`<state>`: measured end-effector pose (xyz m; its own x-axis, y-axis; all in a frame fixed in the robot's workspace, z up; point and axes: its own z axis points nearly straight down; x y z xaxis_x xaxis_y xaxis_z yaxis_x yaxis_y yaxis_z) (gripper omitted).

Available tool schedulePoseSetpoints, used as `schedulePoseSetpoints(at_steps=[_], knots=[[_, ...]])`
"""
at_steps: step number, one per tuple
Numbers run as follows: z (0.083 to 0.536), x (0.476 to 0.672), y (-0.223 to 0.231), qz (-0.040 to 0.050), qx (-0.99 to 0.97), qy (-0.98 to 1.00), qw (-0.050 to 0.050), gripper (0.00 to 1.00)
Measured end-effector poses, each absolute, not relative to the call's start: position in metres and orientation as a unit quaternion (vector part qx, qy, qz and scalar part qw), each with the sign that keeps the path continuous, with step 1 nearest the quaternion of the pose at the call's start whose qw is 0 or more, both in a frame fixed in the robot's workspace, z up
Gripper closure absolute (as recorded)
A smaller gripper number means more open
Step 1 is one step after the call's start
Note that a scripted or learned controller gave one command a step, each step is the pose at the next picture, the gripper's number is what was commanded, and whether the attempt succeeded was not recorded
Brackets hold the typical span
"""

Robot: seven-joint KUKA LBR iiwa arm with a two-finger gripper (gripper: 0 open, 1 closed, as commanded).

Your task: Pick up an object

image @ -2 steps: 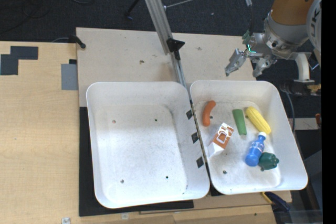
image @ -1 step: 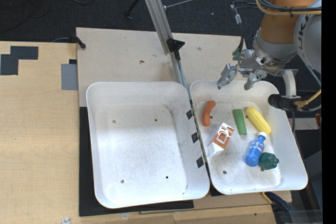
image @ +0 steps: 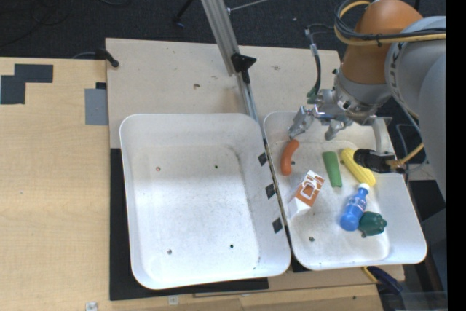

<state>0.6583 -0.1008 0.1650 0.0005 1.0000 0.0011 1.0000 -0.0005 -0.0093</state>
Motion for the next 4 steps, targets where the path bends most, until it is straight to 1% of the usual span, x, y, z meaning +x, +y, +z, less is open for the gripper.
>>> schedulePoseSetpoints(at_steps=[1,2,3,4], knots=[[0.114,0.647,-0.099,0.0028,-0.707,-0.707,0.004,0.0],[0.127,0.648,-0.101,0.0014,-0.71,-0.705,0.002,1.0],[0.173,0.656,-0.105,-0.0009,-0.709,-0.705,-0.001,1.0],[0.235,0.658,-0.101,-0.0016,-0.707,-0.707,-0.002,1.0]])
